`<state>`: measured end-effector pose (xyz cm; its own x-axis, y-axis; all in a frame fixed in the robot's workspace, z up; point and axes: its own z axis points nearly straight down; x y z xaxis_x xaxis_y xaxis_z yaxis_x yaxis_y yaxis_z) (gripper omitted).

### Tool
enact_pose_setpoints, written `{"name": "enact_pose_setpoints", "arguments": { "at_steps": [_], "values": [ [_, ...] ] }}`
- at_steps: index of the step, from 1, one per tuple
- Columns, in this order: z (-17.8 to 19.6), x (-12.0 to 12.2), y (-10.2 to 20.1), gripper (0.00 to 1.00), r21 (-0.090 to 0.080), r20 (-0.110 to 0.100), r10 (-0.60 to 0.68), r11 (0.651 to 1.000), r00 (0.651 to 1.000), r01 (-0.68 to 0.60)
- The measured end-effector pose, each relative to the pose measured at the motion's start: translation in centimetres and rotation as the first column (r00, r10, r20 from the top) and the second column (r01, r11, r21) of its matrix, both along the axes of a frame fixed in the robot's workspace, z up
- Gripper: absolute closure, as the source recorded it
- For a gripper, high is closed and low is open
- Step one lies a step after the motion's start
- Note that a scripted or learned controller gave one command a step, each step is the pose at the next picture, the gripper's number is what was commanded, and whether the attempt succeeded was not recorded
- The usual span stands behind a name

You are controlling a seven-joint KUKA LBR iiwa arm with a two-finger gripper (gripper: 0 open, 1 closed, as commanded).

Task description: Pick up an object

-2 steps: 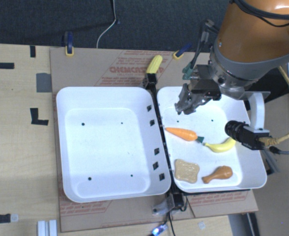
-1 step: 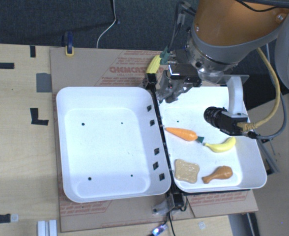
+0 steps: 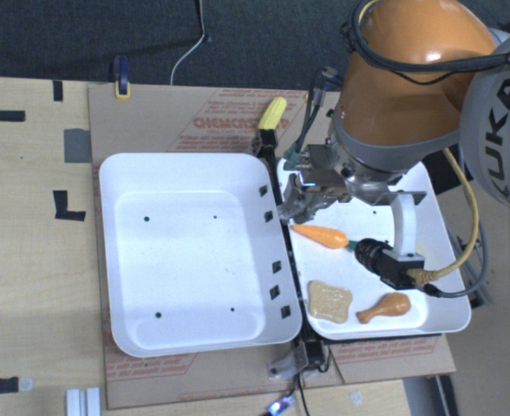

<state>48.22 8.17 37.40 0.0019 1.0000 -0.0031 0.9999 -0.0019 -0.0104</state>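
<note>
Carrot lies flat in the right bin, near its left wall, tip pointing toward the bin's middle. Claw hangs just above the carrot's left end, low in the bin, apparently placed for a descent onto it; nothing is seen between its parts, and whether it is released or clenched cannot be told. Bread slice and drumstick rest near the front wall, apart from the carrot. Left bin adjoins on the desk.
</note>
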Motion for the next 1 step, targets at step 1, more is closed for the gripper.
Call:
{"name": "enact_pose_setpoints", "arguments": {
  "at_steps": [1],
  "values": [
    [5.04, 0.17, -0.88, 1.0, 0.004, 0.014, 0.003, 1.0, 1.0, -0.003]
  ]
}}
